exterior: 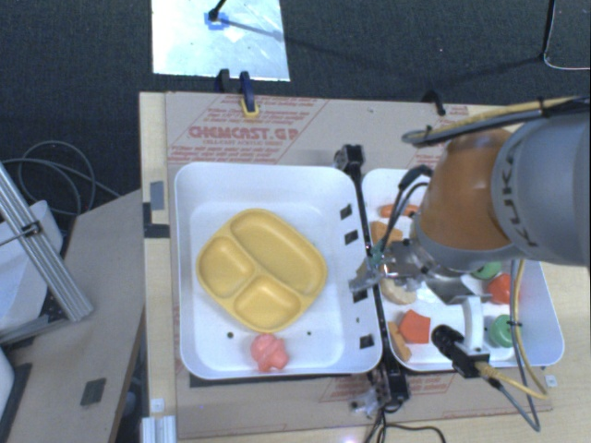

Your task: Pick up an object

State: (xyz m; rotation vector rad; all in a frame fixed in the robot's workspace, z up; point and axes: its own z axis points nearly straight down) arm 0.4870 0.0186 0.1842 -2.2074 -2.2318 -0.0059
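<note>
Over the right bin [552, 340], I had the arm [480, 201] low, its wrist hiding the gripper; finger state I could not tell. Candidate objects lay beside that bin's divider: an orange block [415, 326] and a beige ring [400, 292]. Nothing visibly lifted, so the pick was judged not done.

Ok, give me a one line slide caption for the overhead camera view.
KUKA arm reaching over the right bin of small objects; yellow divided plate and pink toy in the left bin.
</note>
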